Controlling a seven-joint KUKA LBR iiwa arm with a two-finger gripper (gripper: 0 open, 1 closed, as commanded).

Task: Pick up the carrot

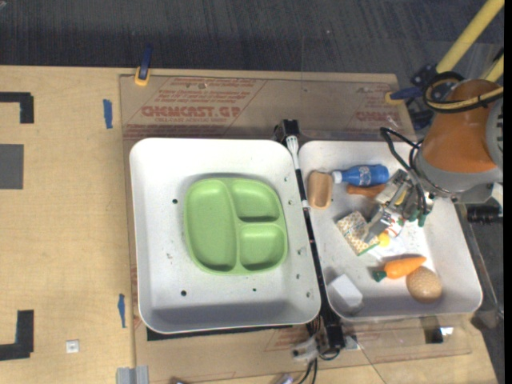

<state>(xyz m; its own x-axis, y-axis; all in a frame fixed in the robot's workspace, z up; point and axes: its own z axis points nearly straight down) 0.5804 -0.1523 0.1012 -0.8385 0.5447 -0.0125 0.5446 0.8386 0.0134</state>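
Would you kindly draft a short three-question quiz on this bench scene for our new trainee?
1. True or false: the carrot lies in the right bin.
2. What lies against the carrot's right end? A) blue bottle B) potato C) green tray
3. Fill in: the green tray has ___ compartments.

Key: 1 true. 2 B. 3 three. The gripper hangs over the clutter above the carrot, not on it.

The two white bins (160, 294) look like smooth, slightly shiny plastic. The green tray (210, 230) in the left bin is smooth, matt plastic. The bench (64, 214) looks like flat, dull brown board. The carrot (402, 267) looks like shiny orange plastic.
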